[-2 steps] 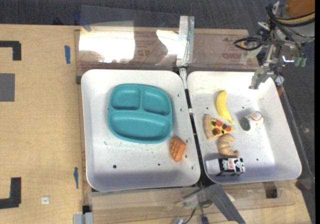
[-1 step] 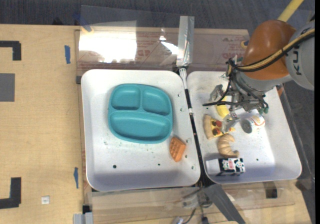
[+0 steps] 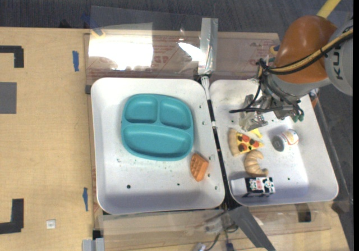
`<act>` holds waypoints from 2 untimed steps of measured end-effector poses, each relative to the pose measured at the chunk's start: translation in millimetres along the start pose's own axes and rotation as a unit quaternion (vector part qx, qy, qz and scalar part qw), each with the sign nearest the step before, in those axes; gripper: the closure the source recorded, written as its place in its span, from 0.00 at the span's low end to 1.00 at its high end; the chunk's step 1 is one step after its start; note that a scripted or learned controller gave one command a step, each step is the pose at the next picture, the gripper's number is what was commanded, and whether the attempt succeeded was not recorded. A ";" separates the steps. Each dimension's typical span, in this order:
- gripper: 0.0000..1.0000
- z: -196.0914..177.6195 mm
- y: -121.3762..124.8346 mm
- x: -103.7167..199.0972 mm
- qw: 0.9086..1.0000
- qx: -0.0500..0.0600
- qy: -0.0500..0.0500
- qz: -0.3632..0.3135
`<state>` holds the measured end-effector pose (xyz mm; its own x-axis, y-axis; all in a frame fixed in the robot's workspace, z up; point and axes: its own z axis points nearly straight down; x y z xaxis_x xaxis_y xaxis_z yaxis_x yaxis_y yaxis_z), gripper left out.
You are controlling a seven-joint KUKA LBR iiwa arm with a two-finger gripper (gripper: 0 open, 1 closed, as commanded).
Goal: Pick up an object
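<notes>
My gripper [image 3: 253, 119] hangs over the upper middle of the right bin [image 3: 320, 185], just above a pizza slice toy [image 3: 244, 142]. A small yellow piece [image 3: 256, 132] lies right under the gripper's tip. A croissant [image 3: 254, 161] lies below the pizza slice. A small tin can [image 3: 284, 139] lies on its side to the right. A black and white carton [image 3: 259, 185] rests near the bin's front edge. Nothing shows between the gripper's tips.
The left bin [image 3: 106, 132] holds a teal divided plate [image 3: 157, 126] and an orange bread-like piece [image 3: 198, 166] near its lower right. A clear plastic wall [image 3: 151, 45] and metal post [image 3: 208, 45] stand behind the bins. The grey arm with its orange band [image 3: 305, 48] covers the right bin's far corner.
</notes>
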<state>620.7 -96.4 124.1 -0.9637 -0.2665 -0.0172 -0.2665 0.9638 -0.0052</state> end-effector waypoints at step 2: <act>1.00 -63.6 122.5 49.6 1.000 -0.003 0.006 0.023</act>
<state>539.1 8.4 186.2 -0.9751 -0.2216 -0.0056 -0.2216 0.9751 0.0009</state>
